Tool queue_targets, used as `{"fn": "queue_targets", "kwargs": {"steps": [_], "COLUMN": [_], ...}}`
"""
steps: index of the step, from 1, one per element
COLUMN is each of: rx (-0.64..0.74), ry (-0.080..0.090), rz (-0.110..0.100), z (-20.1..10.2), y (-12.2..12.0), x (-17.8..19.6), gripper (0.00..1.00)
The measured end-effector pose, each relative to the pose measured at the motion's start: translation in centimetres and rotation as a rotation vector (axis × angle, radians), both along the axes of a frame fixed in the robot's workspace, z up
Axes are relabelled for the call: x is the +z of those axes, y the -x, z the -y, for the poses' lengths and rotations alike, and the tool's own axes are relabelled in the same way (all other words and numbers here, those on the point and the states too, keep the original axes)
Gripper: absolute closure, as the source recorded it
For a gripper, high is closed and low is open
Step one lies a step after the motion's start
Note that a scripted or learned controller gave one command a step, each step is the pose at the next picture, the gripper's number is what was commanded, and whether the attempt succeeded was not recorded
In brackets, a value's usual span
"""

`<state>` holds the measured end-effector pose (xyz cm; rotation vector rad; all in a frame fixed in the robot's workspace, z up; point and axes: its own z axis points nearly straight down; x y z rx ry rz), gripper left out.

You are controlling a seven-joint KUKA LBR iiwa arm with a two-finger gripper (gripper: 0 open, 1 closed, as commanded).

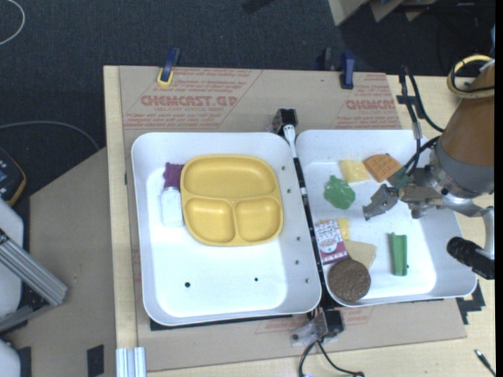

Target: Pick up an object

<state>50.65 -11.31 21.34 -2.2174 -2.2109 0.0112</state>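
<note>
**Pincer hovers over the right bin, nothing picked yet**

The pincer (380, 200) hangs low in the right bin (440, 285), fingers spread and holding nothing, so this looks like the approach step. Nearest target: the green lump (339, 192), just left of the pincer, knobbly, likely soft. A green stick (399, 254) lies below the pincer, a brown disc (349, 280) further down-left. Next move, by my read: shift over one item, drop, squeeze.
</note>
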Motion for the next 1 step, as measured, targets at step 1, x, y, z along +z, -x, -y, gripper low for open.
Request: {"fn": "queue_targets", "kwargs": {"steps": [1], "rx": [0.003], "ry": [0.002], "rz": [0.012], "z": [0.00], "y": [-0.27], "x": [0.58], "gripper": [0.00]}}
